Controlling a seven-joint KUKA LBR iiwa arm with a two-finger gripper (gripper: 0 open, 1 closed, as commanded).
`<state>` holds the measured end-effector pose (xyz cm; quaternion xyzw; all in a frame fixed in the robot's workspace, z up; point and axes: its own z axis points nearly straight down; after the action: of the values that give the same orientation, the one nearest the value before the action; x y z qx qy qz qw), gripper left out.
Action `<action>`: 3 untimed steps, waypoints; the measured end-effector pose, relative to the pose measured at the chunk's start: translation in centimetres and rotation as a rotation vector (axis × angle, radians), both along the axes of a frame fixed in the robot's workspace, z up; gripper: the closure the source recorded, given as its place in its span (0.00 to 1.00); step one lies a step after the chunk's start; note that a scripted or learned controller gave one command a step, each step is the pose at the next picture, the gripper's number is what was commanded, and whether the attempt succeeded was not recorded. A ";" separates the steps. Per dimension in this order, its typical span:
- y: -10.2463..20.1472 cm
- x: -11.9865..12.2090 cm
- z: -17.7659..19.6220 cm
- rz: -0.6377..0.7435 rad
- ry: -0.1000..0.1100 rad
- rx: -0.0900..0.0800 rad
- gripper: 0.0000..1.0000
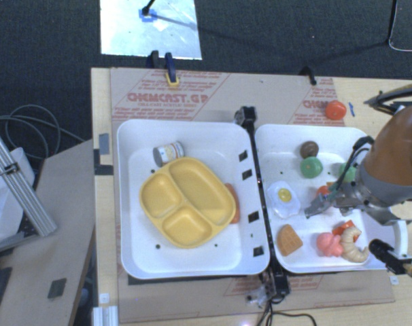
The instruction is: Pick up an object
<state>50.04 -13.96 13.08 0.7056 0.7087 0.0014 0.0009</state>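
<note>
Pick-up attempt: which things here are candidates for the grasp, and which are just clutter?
Job, in the right bin:
gripper
fried egg
green ball
brown ball
cracker
pink toy

Lying about:
yellow tray and jar in the left bin
orange ball on the bench

Small toys, perhaps play food [285,195], lie scattered in the right bin [274,141].

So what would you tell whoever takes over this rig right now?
Gripper is low in the right bin, beside the fried egg; nothing seen between its fingers, and whether they are open or shut is unclear.
Right bin also holds a green ball, brown ball, cracker and pink toy.
Left bin holds the yellow tray and a small jar.
Done: nothing lifted. Left: grasp and lift one object.
</note>
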 end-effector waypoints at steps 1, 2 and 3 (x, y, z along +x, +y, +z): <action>2.6 4.8 -4.7 0.003 0.000 -0.001 0.00; 1.9 11.6 -4.5 0.002 -0.006 -0.003 0.00; 1.9 11.5 -3.3 0.005 -0.005 -0.002 1.00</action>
<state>61.54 -12.10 9.75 0.7038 0.7104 0.0027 0.0033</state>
